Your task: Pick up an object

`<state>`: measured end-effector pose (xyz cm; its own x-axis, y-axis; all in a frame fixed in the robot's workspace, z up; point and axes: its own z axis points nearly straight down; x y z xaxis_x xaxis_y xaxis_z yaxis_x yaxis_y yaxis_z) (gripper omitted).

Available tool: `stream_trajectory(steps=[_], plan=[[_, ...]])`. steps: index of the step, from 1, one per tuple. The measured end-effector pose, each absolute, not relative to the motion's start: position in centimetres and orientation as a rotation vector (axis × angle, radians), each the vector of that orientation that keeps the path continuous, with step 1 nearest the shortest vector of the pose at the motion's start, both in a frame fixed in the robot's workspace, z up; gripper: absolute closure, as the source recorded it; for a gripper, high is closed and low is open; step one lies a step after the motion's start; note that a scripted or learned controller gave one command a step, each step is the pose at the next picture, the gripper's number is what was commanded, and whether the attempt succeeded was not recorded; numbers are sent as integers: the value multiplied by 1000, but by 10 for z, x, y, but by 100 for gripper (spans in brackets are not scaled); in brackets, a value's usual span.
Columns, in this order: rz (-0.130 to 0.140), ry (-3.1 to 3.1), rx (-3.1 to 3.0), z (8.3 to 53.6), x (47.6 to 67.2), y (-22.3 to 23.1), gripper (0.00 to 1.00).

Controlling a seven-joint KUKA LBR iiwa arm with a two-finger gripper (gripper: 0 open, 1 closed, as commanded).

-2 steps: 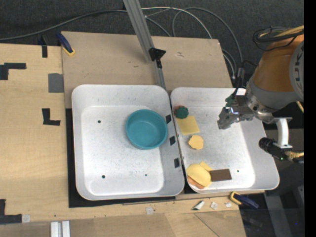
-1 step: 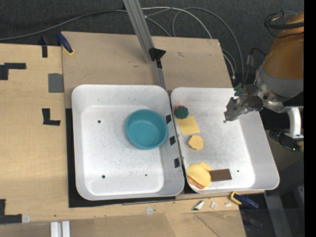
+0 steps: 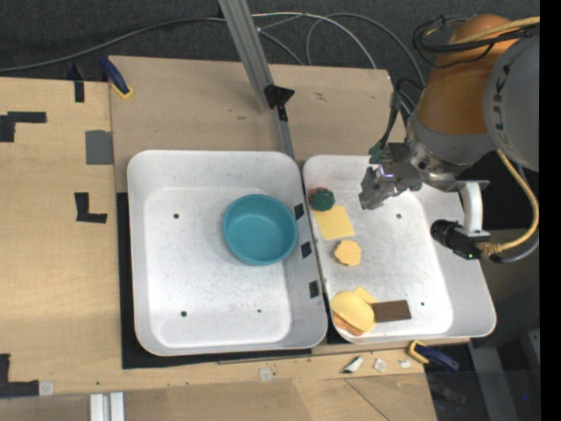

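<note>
From my remote seat I look down at a slant on a wooden bench (image 3: 61, 235) carrying two shallow white bins side by side. The grey arm (image 3: 478, 86) with its orange band reaches in from the right, and its claw (image 3: 379, 189) hangs over the upper part of the right bin (image 3: 456, 314). I cannot tell whether the claw is apart or together; its dark tips blur into one shape, and I see nothing between them.

Just to the left of the claw, near the bin's left wall, sits a small green disc (image 3: 324, 200) with a bit of red (image 3: 317, 192) touching its upper edge. Below and left of the claw lies a flat pale yellow square (image 3: 335, 224), touching or nearly touching the green disc. Further below that, apart from it, is a small round orange-yellow piece (image 3: 348, 253). Well below the claw, near the bin's lower left corner, a larger yellow rounded thing (image 3: 352, 310) rests beside a flat brown block (image 3: 392, 310); the two look to be touching.

Far to the left of the claw, in the left bin (image 3: 166, 323), a blue bowl (image 3: 259, 228) stands upright near the middle, towards the right side.

A slanted metal post (image 3: 250, 46) rises from the bench above the bins, and cables (image 3: 298, 29) trail across the dark floor behind
</note>
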<state>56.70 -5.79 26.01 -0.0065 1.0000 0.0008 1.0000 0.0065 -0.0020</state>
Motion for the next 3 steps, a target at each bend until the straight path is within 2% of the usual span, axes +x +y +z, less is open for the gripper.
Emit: stream_trajectory(steps=[2,3], plan=[[1,-2227,-2213,239,603,52,100],[-2,-2228,-2214,238,639,101,100]])
